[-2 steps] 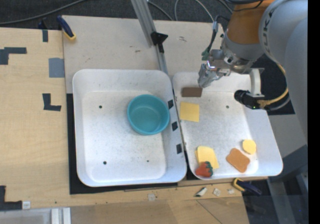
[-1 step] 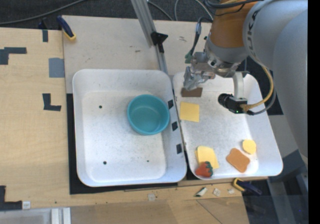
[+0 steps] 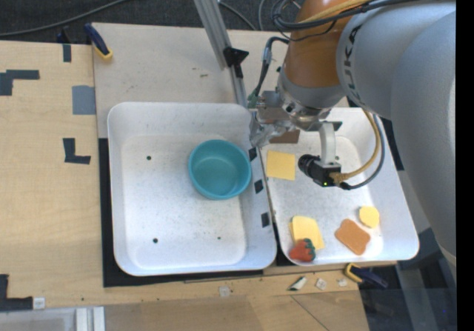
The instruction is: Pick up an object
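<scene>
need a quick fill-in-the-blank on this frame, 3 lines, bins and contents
The teal bowl sits in the ____ bin of the view.
The yellow square slice lies in the ____ bin of the view.
Next to the yellow block at the right bin's front sits a small ____ item.

Missing words: left; right; red

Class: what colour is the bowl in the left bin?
Teal blue: the bowl, clearest in the camera view.

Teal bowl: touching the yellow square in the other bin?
Apart. The camera view shows the teal bowl in the left bin and the yellow square in the right bin, with both bins' rims between them.
</scene>
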You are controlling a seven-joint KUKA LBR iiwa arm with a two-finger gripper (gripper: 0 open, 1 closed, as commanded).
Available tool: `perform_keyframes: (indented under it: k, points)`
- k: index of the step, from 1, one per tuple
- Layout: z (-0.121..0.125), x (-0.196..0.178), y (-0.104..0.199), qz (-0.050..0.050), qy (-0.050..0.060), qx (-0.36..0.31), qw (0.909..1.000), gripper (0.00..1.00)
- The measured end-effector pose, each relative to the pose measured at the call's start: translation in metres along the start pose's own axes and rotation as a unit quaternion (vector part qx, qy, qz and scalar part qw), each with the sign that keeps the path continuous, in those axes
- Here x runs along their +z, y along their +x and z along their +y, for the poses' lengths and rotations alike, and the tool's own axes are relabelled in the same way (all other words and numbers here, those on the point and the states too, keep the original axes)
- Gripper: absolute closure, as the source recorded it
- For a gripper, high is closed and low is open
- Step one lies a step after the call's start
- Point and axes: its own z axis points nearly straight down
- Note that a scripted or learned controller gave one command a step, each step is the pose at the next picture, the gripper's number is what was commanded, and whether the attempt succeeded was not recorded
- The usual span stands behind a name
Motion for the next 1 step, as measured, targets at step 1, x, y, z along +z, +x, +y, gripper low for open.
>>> perform_keyframes:
  k: [1]
  points:
    - [-0.0169,-0.0047,0.0411,0.000,0.000,0.000,1.0000,1.00]
